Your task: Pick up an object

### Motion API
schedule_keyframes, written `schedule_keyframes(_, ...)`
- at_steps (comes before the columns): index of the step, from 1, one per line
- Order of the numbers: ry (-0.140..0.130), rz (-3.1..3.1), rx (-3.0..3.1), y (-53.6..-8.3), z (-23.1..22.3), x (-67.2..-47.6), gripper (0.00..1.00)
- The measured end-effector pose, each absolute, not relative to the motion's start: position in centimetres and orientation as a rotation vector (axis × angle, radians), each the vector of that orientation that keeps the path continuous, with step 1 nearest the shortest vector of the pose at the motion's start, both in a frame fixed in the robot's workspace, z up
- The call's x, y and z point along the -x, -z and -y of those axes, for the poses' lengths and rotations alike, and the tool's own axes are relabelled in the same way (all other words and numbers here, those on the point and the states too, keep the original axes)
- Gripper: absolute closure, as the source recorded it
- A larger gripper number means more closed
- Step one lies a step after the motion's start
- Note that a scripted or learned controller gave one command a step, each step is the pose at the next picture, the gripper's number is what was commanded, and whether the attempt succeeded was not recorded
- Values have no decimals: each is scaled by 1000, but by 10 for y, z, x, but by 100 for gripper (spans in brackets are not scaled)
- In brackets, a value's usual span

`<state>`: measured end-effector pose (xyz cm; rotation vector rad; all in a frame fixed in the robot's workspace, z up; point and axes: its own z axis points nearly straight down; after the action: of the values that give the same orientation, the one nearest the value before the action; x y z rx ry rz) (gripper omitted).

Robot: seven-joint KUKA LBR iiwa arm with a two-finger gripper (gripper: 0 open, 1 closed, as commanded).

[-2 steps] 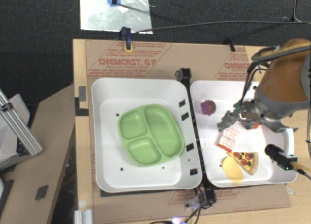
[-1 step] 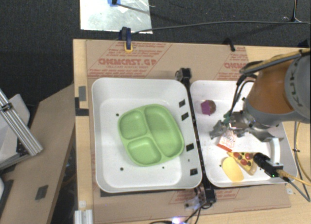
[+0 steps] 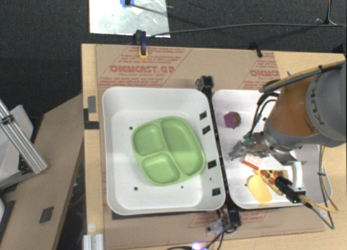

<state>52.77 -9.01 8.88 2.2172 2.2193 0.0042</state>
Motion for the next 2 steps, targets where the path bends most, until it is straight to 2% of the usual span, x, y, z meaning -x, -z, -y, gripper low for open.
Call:
schedule_keyframes(1,-7,-2215,-2217,-89,92,-531,0)
schedule_keyframes(2,-15,-2206,-2209,-102,93,-534,100)
